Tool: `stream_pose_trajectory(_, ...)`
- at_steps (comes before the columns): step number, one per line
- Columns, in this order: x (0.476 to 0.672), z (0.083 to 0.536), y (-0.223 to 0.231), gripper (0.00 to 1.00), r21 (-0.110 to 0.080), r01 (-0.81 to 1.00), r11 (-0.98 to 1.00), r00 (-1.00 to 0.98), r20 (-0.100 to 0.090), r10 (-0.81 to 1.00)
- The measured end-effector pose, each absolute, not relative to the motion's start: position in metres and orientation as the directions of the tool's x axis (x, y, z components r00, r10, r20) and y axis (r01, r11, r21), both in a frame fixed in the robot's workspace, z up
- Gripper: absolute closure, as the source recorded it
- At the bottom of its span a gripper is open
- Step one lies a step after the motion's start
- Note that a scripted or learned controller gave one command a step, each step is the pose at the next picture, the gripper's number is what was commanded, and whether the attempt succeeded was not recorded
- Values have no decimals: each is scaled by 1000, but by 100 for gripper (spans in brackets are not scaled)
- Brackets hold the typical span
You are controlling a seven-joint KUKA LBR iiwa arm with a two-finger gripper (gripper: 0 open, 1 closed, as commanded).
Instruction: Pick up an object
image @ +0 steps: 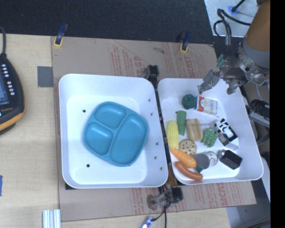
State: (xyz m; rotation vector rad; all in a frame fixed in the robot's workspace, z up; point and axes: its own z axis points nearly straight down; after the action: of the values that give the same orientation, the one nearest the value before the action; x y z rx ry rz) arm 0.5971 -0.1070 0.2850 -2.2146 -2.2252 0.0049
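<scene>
Seen from above, the pale wooden counter [28,146] carries a sheet of brown cardboard [109,56] with two shallow white bins side by side on it. The left white bin [71,87] holds one blue plastic divided plate [116,133], lying flat near its middle. The right white bin [244,127] holds a crowd of small toy things: a dark green rounded lump [189,100] near the top, a white and red packet [207,105] just beside it, a yellow corn cob [172,134], a green oblong piece [181,121], a tan block [194,129], a green bumpy piece [209,137], a round speckled cookie [187,147], an orange carrot [184,157], a red sausage [189,172] along the lower rim, a black block [230,159] and a black and white piece [225,128]. The grey arm reaches in from the right, and its gripper [222,83] hangs over the top edge of the right bin, above the packet and apart from it. Its two fingers [207,83] are spread wide with nothing between them. A black and orange handheld controller [4,91] lies at the counter's left edge.
</scene>
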Motion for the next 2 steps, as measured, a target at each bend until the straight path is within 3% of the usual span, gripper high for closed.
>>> stream_pose_trajectory(1,629,161,-103,0,-6,1000,7,-7,-2,1000)
stream_pose_trajectory(2,658,95,-116,0,2,1000,8,-8,-4,1000)
